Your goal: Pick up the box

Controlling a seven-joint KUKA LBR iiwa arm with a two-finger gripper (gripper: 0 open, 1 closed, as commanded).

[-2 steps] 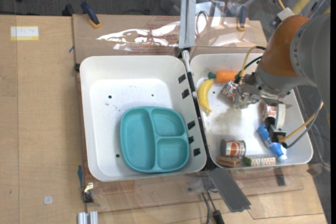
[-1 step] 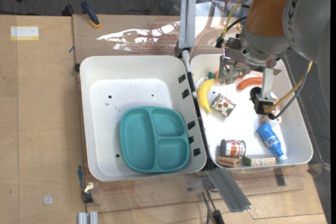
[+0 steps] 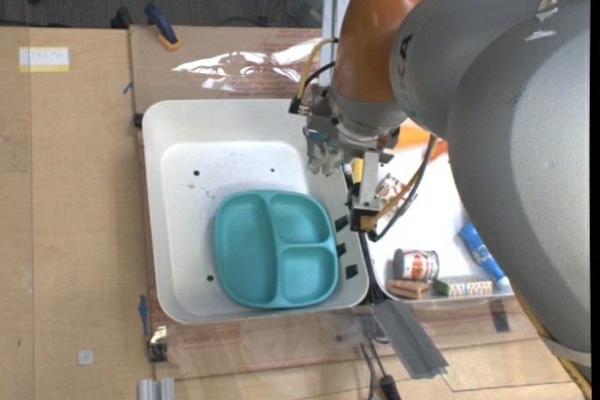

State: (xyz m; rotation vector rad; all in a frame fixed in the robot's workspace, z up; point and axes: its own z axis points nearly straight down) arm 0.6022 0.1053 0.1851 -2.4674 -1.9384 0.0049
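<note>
A brown wooden desk (image 3: 66, 201) with cluttered storage behind it carries two shallow white bins side by side. In the left white bin (image 3: 173, 131) lies a teal three-compartment plastic plate (image 3: 277, 248). In the right white bin (image 3: 427, 220), near its front edge, lie a long flat printed cardboard box (image 3: 441, 288), a small red-and-white tin can (image 3: 415, 264) just behind it, and a blue tube (image 3: 481, 251) to the side.

A failed pick is judged likely: the box lies flat against the front wall with the can close by, so the can may be struck or grasped instead.

The gripper (image 3: 352, 166) hangs over the divide between the bins, well apart from the box. Its opening cannot be told, and nothing is seen held.
</note>
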